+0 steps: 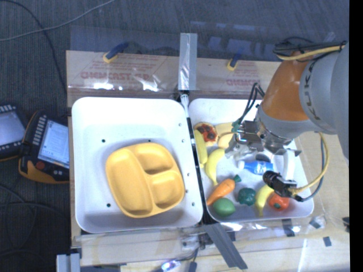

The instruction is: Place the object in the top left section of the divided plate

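Camera view shows the gripper (248, 146) low in the right bin (303, 208) among toy food, so picking is in hand; jaw state I cannot tell; the yellow divided plate (146, 178) lies well left, awaiting a carry across.

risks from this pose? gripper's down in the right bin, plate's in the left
1. The toy food is packed tight: the gripper sits among the banana, carrot and a blue object, so it may grab two or none.
2. The yellow divided plate lies tilted, so its top left section is ambiguous.
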Tool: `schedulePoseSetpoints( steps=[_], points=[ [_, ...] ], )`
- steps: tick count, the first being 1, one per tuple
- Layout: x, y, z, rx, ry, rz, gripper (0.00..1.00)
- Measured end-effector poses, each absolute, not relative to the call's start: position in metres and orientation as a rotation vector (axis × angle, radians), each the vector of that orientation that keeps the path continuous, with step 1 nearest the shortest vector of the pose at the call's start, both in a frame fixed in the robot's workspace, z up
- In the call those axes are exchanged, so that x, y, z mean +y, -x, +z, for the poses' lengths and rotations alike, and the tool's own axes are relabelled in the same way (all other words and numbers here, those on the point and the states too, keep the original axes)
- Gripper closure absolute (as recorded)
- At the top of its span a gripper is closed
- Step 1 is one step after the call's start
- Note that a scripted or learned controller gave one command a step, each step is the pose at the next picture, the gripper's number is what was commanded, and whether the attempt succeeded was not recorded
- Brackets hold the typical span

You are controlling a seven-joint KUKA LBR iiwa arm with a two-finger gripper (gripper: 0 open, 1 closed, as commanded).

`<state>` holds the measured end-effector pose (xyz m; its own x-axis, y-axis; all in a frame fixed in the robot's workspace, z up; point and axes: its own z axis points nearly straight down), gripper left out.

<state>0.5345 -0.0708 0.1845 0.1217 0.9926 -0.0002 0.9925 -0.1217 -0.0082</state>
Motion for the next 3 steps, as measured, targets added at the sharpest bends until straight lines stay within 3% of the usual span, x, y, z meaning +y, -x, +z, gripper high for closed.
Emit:
schedulePoseSetpoints(
  steps=[1, 3],
  points=[
    [-0.079, -0.488, 0.18, -1.955, 2.453, 0.014, 1.0],
    [-0.065, -0.488, 0.18, -2.09, 2.341, 0.014, 1.0]
  ],
)
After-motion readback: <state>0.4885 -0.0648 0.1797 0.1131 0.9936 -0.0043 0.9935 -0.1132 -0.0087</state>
